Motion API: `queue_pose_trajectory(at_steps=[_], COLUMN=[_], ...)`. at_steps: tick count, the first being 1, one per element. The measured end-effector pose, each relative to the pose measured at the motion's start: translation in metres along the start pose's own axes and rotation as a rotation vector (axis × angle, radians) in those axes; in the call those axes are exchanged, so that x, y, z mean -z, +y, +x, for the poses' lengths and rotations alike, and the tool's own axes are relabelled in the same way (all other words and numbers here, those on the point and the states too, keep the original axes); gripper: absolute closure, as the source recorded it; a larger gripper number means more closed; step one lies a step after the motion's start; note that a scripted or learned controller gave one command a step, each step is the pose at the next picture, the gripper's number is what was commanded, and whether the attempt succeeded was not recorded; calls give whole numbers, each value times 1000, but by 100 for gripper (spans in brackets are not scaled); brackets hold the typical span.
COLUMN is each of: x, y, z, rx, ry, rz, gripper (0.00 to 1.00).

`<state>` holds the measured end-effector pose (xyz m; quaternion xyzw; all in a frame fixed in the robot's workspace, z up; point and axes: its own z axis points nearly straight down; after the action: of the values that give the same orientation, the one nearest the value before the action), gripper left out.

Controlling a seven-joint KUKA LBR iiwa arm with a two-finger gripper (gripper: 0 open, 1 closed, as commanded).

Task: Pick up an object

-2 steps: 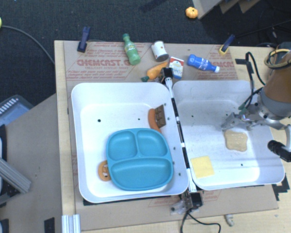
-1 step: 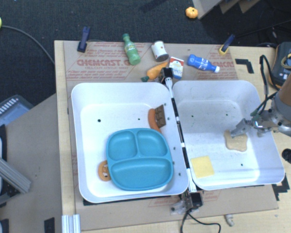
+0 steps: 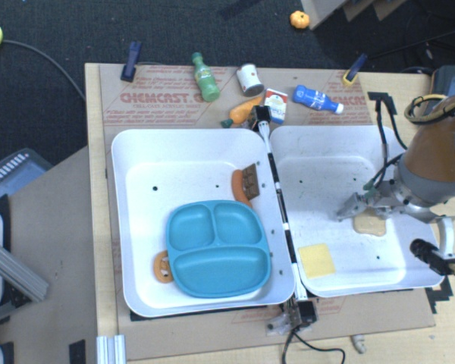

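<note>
The likely target is judged to be the tan bread-like piece (image 3: 370, 224), lying flat on the floor of the right bin (image 3: 318, 158), toward its right side. The claw (image 3: 362, 207) is set low just above and to the left of it, apparently touching or nearly touching its upper edge; whether the piece is actually between the fingers cannot be told, and the claw's state, released or clenched, cannot be told either, so no grasp is claimed. The arm (image 3: 432, 154) is brought in from the right over the bin wall, which is judged to explain the slanted approach. A yellow square slice (image 3: 316, 260) lies flat nearer the front of the same bin, apart from the claw. In the left bin (image 3: 136, 203) a blue divided plate (image 3: 216, 247) is seen, with a small orange item (image 3: 162, 267) tucked at its left edge and a brown-orange piece (image 3: 246, 183) beside the dividing wall. Bottles and small toys, e.g. a green bottle (image 3: 205, 77) and a blue bottle (image 3: 317, 99), are left on the surface (image 3: 159, 97) behind the bins, out of the working area.
</note>
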<state>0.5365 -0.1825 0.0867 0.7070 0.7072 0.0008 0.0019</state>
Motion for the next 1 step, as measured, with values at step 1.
queue_pose_trajectory(at_steps=[1], x=[11], y=[1], z=[-1], rx=[-1], ry=[-3], rz=[-5], gripper=[100])
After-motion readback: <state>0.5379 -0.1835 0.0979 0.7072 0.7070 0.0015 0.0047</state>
